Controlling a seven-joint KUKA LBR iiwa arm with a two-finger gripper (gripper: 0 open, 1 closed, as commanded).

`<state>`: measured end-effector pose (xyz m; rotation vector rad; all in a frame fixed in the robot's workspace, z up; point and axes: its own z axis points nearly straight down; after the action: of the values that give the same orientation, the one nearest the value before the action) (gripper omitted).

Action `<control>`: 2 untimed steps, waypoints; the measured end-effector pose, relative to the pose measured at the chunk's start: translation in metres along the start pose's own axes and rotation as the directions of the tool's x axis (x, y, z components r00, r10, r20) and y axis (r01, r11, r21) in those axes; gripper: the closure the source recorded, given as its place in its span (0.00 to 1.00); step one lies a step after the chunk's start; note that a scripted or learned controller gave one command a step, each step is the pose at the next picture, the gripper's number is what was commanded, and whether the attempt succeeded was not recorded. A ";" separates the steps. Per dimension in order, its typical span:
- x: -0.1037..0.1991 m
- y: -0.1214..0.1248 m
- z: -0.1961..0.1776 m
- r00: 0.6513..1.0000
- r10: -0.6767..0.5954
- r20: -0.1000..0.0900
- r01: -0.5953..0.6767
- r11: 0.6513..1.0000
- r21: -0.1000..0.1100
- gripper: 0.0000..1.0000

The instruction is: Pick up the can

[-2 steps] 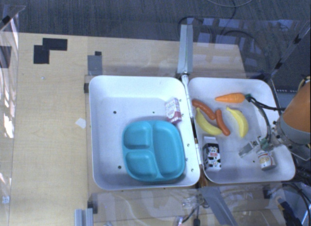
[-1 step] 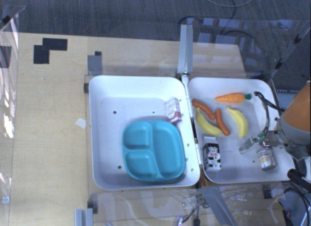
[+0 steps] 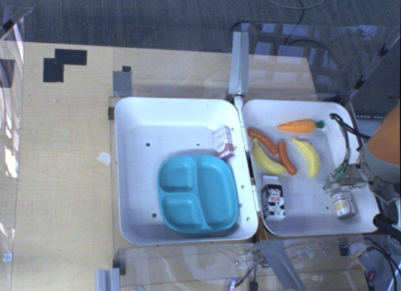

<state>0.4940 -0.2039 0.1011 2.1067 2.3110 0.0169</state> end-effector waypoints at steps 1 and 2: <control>0.000 0.003 -0.011 1.000 -0.005 0.002 0.005 1.000 -0.006 1.00; 0.032 0.000 0.011 1.000 -0.028 0.006 0.028 1.000 0.003 1.00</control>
<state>0.4910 -0.1717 0.0903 2.0732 2.3382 0.0067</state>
